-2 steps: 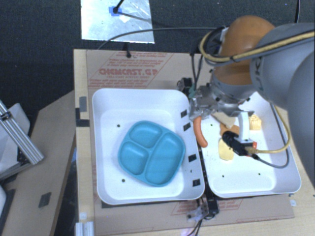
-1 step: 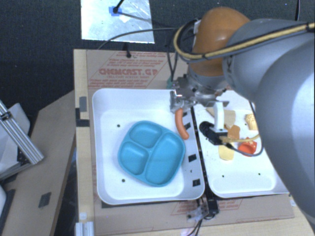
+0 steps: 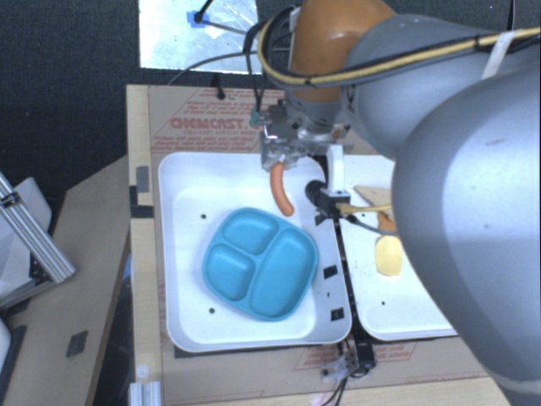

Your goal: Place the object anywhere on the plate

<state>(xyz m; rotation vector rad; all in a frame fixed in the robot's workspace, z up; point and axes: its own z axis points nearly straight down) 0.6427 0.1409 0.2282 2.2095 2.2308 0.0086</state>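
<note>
The gripper (image 3: 279,155) sits at the upper middle of the frame with a sausage (image 3: 281,191) hanging from its closed fingers, apparently pinched at its top end. The sausage dangles over the left bin (image 3: 182,252), just above the upper edge of the blue plate (image 3: 258,262). The pickup looks done; moving over the plate and releasing remain.

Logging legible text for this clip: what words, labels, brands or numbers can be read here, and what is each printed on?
"CHEMCAST" in red capitals, on the brown board lying under the white bins, beyond the left bin.
More red print beside and above that word, and on the board's near edge below the bins: too small and blurred to read.
The blue plate, the sausage-shaped object and the arm: no readable markings.
</note>
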